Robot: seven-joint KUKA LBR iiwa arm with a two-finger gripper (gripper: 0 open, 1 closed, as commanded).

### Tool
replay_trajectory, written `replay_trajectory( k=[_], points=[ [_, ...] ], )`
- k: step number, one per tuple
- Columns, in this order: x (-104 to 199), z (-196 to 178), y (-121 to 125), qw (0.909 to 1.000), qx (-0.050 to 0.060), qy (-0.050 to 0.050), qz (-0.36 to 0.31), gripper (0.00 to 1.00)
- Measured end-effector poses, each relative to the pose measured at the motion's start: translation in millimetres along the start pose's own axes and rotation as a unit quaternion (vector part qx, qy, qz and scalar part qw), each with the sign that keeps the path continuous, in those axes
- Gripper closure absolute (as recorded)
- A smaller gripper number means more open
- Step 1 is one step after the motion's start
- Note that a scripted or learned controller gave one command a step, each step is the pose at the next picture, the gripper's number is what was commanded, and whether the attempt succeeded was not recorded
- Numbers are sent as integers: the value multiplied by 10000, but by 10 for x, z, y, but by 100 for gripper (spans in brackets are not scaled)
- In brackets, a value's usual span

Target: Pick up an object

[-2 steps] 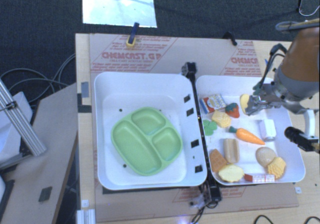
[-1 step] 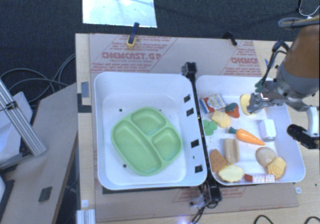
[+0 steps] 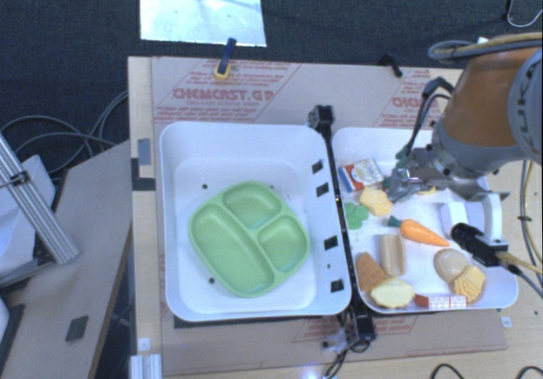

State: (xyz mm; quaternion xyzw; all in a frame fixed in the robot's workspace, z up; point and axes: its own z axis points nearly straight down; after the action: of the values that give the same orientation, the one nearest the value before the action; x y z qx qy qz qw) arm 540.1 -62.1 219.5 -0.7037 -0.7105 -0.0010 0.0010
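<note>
The right bin (image 3: 506, 287) holds several toy foods: an orange carrot (image 3: 422, 233), a yellow lumpy piece (image 3: 374, 201), a green piece (image 3: 356, 214), a red and white box (image 3: 363, 173), a beige roll (image 3: 391, 253), a brown slice (image 3: 370, 270), a yellow-white wedge (image 3: 392, 292), a tan egg shape (image 3: 450, 264) and a ridged yellow piece (image 3: 470, 283). My gripper (image 3: 400, 185) hangs low in the upper part of this bin, just right of the yellow piece and above the carrot's leafy end. The grey wrist and orange band (image 3: 484, 106) cover much of it.
In the left bin (image 3: 170, 225) lies a green divided plate (image 3: 248, 237). A black divider with clips (image 3: 333, 216) runs between the bins. A white and black fitting (image 3: 477, 233) with a cable sits over the right bin's right side. Cardboard (image 3: 254, 89) underlies both bins.
</note>
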Motion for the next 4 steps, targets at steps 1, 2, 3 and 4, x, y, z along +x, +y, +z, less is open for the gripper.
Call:
replay_trajectory(
  k=[1,2,3,4],
  points=[
    [444,-7,-63,10000,-4,-1,1,100],
    [985,59,-268,10000,1,-3,-1,100],
    [1023,46,-247,10000,-5,-10,18,100],
    [1037,-133,-230,10000,-14,-9,16,100]
  ],
)
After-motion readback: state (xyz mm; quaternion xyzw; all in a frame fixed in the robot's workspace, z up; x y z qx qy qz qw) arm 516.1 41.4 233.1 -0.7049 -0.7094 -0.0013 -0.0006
